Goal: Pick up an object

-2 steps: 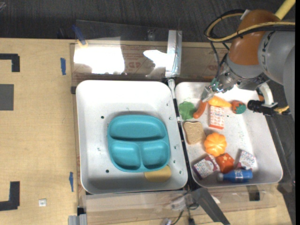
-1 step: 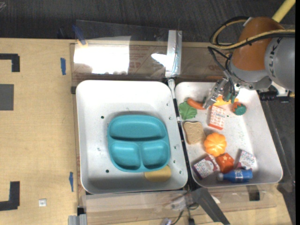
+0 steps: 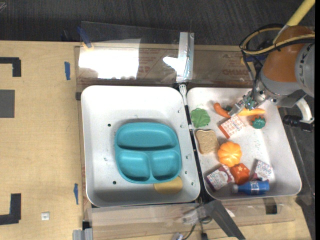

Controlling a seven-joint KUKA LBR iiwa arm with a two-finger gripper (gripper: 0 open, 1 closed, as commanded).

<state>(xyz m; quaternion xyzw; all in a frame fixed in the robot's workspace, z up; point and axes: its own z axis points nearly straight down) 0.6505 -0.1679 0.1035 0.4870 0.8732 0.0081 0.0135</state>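
Observation:
My gripper (image 3: 243,105) hangs low over the far part of the right bin (image 3: 290,154), the grey arm with its orange band (image 3: 285,69) reaching in from the right. Its tip is next to a small orange carrot (image 3: 220,109), a red-and-white box (image 3: 233,126) and a yellow-orange piece (image 3: 252,112). A teal ball (image 3: 258,123) lies just right of them. Nearer the front are a green leaf (image 3: 200,117), a bread slice (image 3: 206,141), an orange pumpkin (image 3: 229,153), a red cube (image 3: 240,172), a blue bottle (image 3: 252,187) and two packets (image 3: 218,177) (image 3: 263,169).
The left bin (image 3: 95,134) holds a teal divided plate (image 3: 148,151) and a yellow block (image 3: 168,185) at its front wall. A clear plastic sheet (image 3: 135,59) stands behind the bins. Cables (image 3: 255,41) loop behind the arm.

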